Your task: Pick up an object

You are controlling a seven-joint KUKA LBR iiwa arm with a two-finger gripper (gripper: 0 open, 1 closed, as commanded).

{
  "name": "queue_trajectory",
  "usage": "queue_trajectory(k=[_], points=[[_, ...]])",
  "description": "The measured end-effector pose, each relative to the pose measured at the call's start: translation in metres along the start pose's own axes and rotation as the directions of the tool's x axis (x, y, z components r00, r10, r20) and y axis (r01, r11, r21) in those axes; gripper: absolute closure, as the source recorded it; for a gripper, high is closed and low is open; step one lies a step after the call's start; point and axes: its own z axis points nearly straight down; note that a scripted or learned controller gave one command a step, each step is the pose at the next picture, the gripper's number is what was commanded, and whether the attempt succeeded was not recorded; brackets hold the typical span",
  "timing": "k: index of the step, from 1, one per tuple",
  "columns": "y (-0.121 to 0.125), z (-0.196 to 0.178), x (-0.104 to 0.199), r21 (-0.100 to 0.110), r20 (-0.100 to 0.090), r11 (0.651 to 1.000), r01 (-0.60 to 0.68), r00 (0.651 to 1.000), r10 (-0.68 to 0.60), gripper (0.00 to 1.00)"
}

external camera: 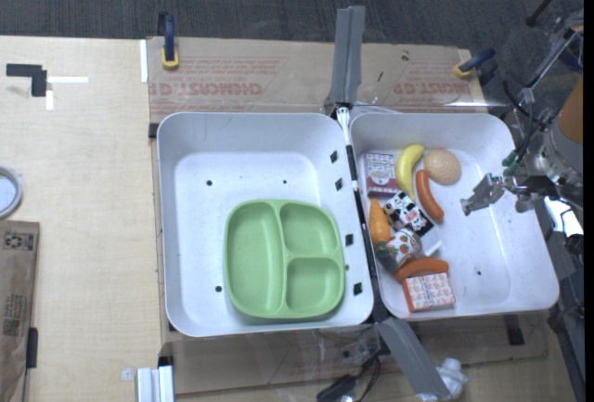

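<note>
Nearest to me, at the front of the right bin (501,289), a small red and white box (429,291) lies flat, with a red sausage (422,267) just behind it, touching its back edge. Next door, the left bin (186,205) carries a green divided plate (284,257) sitting toward its front right. Moving back along the right bin's left wall: a printed packet (399,247), an orange carrot-like piece (380,222), then a black and white patterned carton (406,211), all crowded together. Beyond them a second sausage (429,194) lies slanted beside a yellow banana (407,168), a pink and white box (378,173) and a tan bread roll (443,167) at the back of the pile. Over on the right, the hand (483,195) hovers above bare bin floor, well apart from the food, nothing between its fingers; open or closed, I cannot tell from here. Farther back, blue and yellow clamps (167,43) pin cardboard to the desk (74,140).
</note>
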Motion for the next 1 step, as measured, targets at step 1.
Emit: queue_trajectory(k=[1], points=[[0.0707, 0.0897, 0.0596, -0.002, 0.001, 0.988, -0.157, 0.988, 0.157, 0.0]])
